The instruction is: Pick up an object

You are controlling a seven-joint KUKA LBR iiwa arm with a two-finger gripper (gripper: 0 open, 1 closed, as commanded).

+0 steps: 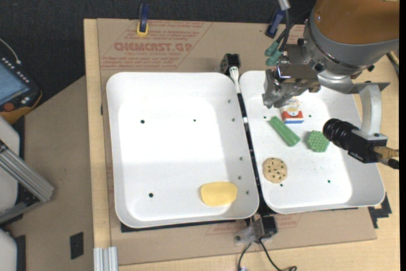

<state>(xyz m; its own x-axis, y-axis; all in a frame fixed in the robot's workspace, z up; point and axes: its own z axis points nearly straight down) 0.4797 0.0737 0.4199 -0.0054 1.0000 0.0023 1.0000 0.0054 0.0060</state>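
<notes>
Tool (279, 97), grip state unclear, just above red-white item (292, 115), beside green stick (283, 131), green block (318, 141), cookie (275, 170).

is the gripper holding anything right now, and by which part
Cannot be told. The gripper is low over the right bin, just above a small red and white object, but no object is visibly between its fingers.

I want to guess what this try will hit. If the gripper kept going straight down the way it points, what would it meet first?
Probably the small red and white object, which lies just under the gripper in the right bin. The long green piece lies a little nearer the camera. Depth is hard to judge from this slanted view.
</notes>
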